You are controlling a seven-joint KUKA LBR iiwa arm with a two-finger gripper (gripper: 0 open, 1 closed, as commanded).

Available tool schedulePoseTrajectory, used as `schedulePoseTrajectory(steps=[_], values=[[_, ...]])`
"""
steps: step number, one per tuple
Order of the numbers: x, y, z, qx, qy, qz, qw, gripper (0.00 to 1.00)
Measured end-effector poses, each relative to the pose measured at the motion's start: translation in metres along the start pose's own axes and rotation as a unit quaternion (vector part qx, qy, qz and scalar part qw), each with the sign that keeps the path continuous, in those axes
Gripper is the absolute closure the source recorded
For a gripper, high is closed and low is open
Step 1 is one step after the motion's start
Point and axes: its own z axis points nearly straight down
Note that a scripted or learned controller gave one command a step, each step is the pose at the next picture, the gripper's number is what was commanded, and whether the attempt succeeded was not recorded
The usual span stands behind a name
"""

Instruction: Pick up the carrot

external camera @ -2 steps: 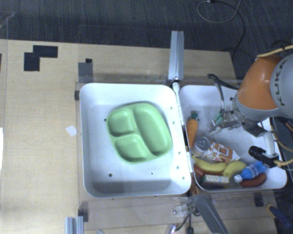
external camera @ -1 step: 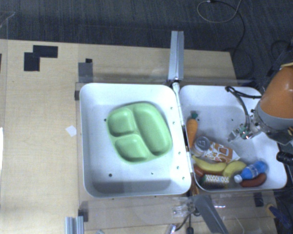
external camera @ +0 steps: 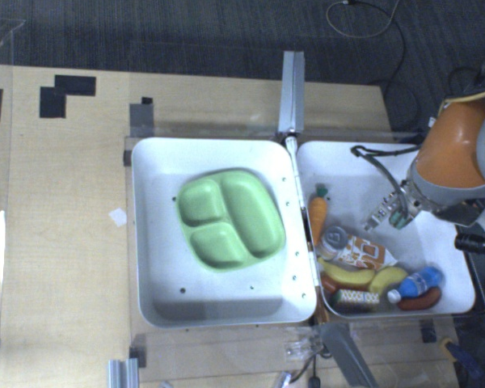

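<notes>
You have the small orange carrot with a green top lying lengthwise along the left wall of the right shallow white bin, its green end toward the far side. Nothing touches it. Your grey arm with the orange band comes in from the right, and its two-finger gripper hangs over the middle of that bin, apart from the carrot; you cannot tell how its jaws stand. Near the carrot's tip sits a small round grey tin beside an orange-and-white carton. Along the near wall lie a yellow banana, a blue plastic bottle and a reddish-brown sausage. The left white bin holds a green three-compartment plate.
</notes>
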Motion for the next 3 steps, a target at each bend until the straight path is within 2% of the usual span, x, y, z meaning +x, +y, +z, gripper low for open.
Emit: schedulePoseTrajectory(steps=[1, 2, 3], values=[[-0.007, 0.048, 0.001, -0.001, 0.001, -0.139, 0.9903, 1.00], [0.054, 0.050, -0.001, -0.001, 0.002, -0.176, 0.9844, 1.00], [0.052, 0.054, -0.013, -0.005, -0.002, -0.175, 0.9845, 1.00]])
